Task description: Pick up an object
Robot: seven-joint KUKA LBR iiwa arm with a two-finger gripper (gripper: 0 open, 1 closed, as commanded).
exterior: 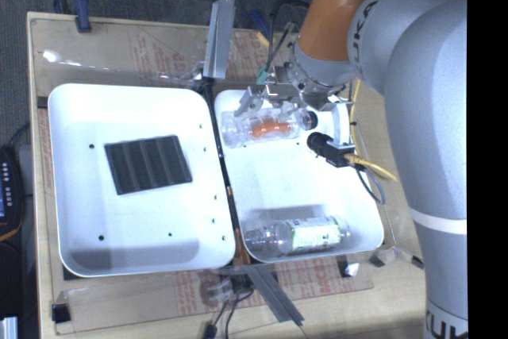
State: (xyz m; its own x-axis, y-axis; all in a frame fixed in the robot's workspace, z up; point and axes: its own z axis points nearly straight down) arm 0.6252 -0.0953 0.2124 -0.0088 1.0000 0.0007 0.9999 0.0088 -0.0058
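At the far end of the right bin [361, 206], a clear plastic container [266, 127] with something orange inside lies on its side, glossy and see-through, close against the bin's back wall. Just above it hangs the gripper [274, 95], a cluster of grey metal parts under the arm's orange band [337, 12]; whether it is open, closed or clasping the container cannot be told from this slant. Toward the near wall of the same bin lies a transparent plastic bottle [298, 236] with a pale label wrapped around its middle, also on its side and well apart from the container. Beside this bin, the left bin [71, 171], smooth white with rounded corners, bears a flat dark rectangular piece with ribbed stripes [148, 163] lying near its middle.
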